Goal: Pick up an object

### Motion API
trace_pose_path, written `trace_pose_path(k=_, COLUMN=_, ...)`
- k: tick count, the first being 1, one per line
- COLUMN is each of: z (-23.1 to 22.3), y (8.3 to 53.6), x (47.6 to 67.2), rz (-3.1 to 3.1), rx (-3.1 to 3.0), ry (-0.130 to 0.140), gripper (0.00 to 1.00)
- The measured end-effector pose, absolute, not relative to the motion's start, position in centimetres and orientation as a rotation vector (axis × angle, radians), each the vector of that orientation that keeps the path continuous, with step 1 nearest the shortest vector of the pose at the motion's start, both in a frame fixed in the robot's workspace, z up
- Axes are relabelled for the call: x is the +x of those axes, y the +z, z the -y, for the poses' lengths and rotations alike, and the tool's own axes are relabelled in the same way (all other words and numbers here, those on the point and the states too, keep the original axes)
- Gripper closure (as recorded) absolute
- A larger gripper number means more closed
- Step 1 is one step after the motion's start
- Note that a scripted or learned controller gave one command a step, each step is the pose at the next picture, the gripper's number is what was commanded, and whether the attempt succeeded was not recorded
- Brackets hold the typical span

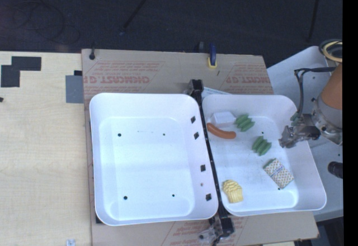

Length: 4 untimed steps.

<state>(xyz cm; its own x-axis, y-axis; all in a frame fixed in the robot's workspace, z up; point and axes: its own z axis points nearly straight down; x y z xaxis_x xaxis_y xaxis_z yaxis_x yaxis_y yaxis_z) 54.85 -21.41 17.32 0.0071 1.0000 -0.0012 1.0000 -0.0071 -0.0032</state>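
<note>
The right bin (305,194) holds several small objects. A white block (222,118) lies at its upper left, with an orange-red sausage (221,132) just below it. Two green pieces sit near the middle: one (244,123) higher, one (261,145) lower right. A patterned grey-white block (278,173) lies toward the right side, and a yellow corn-like piece (232,190) rests near the front left. My gripper (290,137) hangs over the bin's right part, beside the lower green piece and above the patterned block. Nothing shows between its fingers.
The left bin (100,127) sits beside the right one, a black clip strip (201,144) joining them. Both rest on a cardboard sheet (151,74) on the wooden bench. Cables (301,85) run along the arm at the right.
</note>
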Motion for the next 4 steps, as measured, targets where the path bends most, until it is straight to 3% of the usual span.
trace_pose_path(k=1, z=11.3, y=23.1, x=51.7, rz=2.226, rx=-2.211, ry=-0.003, gripper=1.0)
trace_pose_path(k=2, z=19.3, y=22.1, x=55.4, rz=2.219, rx=-2.226, ry=0.003, gripper=1.0)
trace_pose_path(k=3, z=21.5, y=23.4, x=47.2, rz=2.211, rx=-2.223, ry=0.005, gripper=1.0)
trace_pose_path(k=4, z=8.2, y=32.2, x=47.8, rz=2.239, rx=-2.207, ry=-0.011, gripper=1.0)
